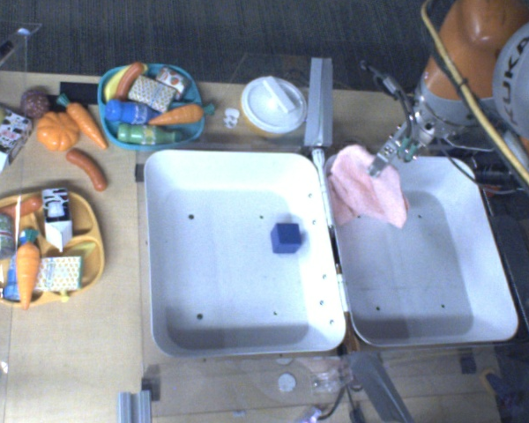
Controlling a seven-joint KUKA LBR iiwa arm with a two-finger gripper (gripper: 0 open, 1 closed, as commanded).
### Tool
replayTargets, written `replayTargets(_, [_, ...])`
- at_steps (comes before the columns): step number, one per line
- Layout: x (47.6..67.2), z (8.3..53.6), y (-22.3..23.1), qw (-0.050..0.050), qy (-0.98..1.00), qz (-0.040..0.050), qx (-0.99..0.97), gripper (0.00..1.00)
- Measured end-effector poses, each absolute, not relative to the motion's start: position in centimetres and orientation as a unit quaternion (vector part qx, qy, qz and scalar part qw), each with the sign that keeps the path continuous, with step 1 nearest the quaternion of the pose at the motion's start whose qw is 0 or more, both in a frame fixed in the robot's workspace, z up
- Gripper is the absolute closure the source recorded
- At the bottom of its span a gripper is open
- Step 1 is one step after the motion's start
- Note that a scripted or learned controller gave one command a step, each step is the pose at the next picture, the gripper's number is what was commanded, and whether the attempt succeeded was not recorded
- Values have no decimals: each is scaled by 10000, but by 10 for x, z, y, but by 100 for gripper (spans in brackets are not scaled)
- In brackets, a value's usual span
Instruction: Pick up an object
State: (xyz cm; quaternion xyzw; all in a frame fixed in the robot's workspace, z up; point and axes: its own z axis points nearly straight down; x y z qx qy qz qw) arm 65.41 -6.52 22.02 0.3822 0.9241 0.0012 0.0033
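Because the soft pink cloth (368, 196) hangs from the two-finger gripper (390, 159) by what looks like one pinched corner, you should treat this grasp as fragile. The fingers appear closed on the cloth's upper edge, with the fabric drooping below them over the left part of the right-hand shallow white bin (458, 263), close to the wall it shares with the left-hand shallow white bin (203, 315).

Watch for three things. A thin fold of fabric could slide out of the fingers if the arm moves sharply. The trailing edge seems to lie near or on the divider between the bins, so a sideways move might snag it there. And if only a little cloth is caught, its own weight may pull it free as it lifts.

Count what you have: one pink cloth, one small blue cube (286, 237) lying near the middle of the left bin, and two bins. Off to the side you have one round white lidded container (272, 106), one blue bowl of toy food (150, 104) and one yellow tray of toy food (40, 247).
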Motion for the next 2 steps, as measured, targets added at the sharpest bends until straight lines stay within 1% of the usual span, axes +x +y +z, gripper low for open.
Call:
replayTargets(1, [653,195,-93,26,9160,11,4011,100])
replayTargets(2, [647,186,-38,21,8700,13,4931,100])
